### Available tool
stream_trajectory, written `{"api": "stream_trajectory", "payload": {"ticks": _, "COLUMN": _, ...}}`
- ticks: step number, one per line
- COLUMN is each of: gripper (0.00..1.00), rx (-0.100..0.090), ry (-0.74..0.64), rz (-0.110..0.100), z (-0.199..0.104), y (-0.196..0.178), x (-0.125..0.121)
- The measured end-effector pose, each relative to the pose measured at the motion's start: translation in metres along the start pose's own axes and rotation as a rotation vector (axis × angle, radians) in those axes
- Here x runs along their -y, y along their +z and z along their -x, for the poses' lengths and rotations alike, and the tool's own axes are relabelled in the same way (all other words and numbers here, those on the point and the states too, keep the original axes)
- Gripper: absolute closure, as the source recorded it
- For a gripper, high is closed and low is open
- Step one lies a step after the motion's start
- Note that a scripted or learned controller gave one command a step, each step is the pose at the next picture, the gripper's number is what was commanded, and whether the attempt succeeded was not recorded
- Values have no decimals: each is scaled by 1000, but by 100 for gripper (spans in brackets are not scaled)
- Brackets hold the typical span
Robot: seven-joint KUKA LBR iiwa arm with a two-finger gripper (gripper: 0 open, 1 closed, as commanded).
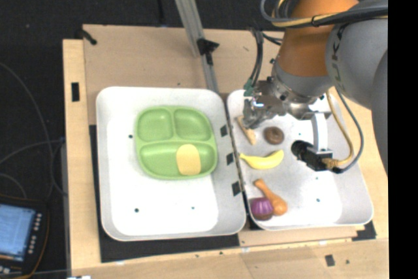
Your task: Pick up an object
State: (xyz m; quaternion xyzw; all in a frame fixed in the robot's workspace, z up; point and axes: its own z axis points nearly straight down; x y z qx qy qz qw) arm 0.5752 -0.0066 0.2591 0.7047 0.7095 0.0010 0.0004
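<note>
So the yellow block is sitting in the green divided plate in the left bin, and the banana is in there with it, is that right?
Not quite. The camera view shows the yellow block in the green divided plate in the left bin, but the banana lies in the right bin, beside the brown round piece, just below the gripper.

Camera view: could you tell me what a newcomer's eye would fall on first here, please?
First the big grey arm with its orange band, reaching in from the right with its pincer low over the right bin. Next the green divided plate in the left bin, with a yellow block in its front compartment. Then the yellow banana in the right bin.
</note>
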Motion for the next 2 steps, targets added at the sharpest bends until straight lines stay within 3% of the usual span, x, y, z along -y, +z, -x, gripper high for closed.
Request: {"api": "stream_trajectory", "payload": {"ticks": 2, "gripper": 100, "rx": 1, "ry": 1, "rz": -1, "z": -92, "y": 26, "x": -32}}
